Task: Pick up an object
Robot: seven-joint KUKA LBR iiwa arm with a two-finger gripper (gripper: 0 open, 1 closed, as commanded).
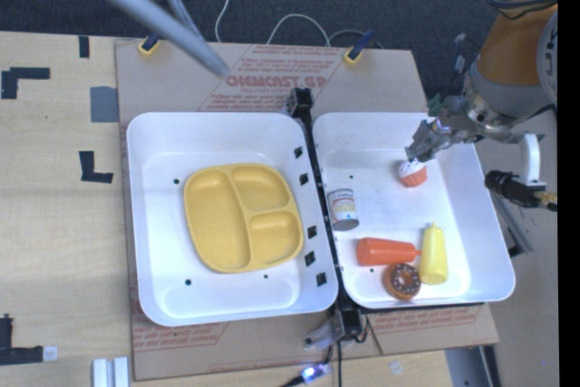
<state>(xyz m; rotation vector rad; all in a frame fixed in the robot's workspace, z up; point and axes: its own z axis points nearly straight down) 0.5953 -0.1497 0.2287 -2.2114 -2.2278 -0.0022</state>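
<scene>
Arm (512, 50) comes in from 3 o'clock, wrist over the right bin's (489, 222) 1 o'clock corner. Tool (419, 151) angled down toward 8 o'clock, tip right above the small orange-and-white piece (413, 174) lying in the bin's upper half. Tip looks to be touching or just over its white top; can't tell which. Can't tell if the tool is released or clenched; nothing visibly lifted.

Right bin contents:
- small can (343, 208) at 9 o'clock, just beside the divider between the bins, upright
- carrot (386, 250) at 6 o'clock, lying flat, long axis 9-to-3
- donut (402, 280) just below the carrot's 3 o'clock end, near the front rim
- yellow bottle (434, 253) at 5 o'clock, lying with neck toward 12, touching or just beside the donut and the carrot

Orange-and-white piece sits well apart from the other four.

Left bin (145, 195): yellow divided plate (243, 217), three compartments, roughly centred, rotated slightly.

Both bins sit on a cardboard sheet (272, 79) on the worktop (54, 195), clamped at 12 o'clock by a yellow clip (148, 44) and a blue clip (360, 44).
</scene>
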